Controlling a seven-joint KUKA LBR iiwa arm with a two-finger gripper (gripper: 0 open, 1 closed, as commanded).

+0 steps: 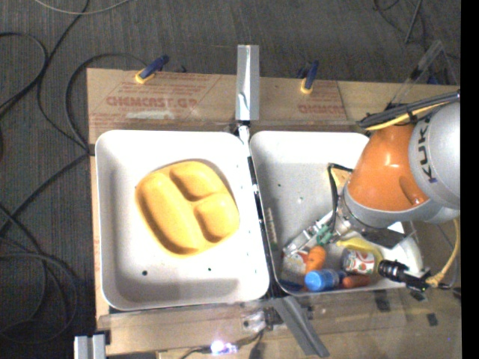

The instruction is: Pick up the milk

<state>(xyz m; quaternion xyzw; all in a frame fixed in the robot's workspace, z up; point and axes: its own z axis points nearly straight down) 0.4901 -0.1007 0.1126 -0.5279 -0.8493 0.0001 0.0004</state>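
Arm [397,174] reaching into right bin [299,163] from right, my tool hidden beneath wrist; grip state, cannot tell. Milk not identifiable among clutter in bin's near corner: blue-capped bottle [323,280], carrot [316,258]. Yellow sectioned tray [187,206] in left bin [120,275].

"KU" on arm [438,155], "CHEMCAST" on board [153,102]
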